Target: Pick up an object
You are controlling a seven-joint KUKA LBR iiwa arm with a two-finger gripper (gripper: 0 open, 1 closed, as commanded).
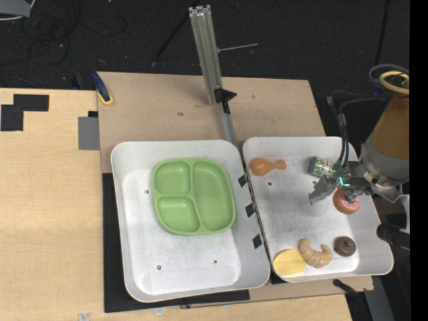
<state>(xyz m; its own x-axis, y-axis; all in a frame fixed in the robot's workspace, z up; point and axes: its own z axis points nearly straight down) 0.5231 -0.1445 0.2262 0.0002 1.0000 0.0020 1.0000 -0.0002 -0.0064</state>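
**Yellow piece at the near rim, gripper over the right bin**

Nearest the camera, a flat yellow piece point(289, 263) lies at the front edge of the right bin point(374, 263), touching a tan curled object point(315, 253), with a small dark brown round object point(344, 247) just beside that.

Farther back in the same bin, the gripper point(326, 187) hangs low over the white floor, and I cannot tell if it is spread or pressed together. A pink round object point(348, 202) sits just right of it, partly covered by the wrist. A small green and white item point(320, 166) lies just behind the gripper; its label is too small to read. An orange object with a thin neck point(266, 166) lies near the bin's left wall.

In the left bin point(134, 273) rests a green tray point(194, 196) with 3 compartments.

Behind the 2 bins, a metal post point(207, 55) rises from the brown board point(267, 109).
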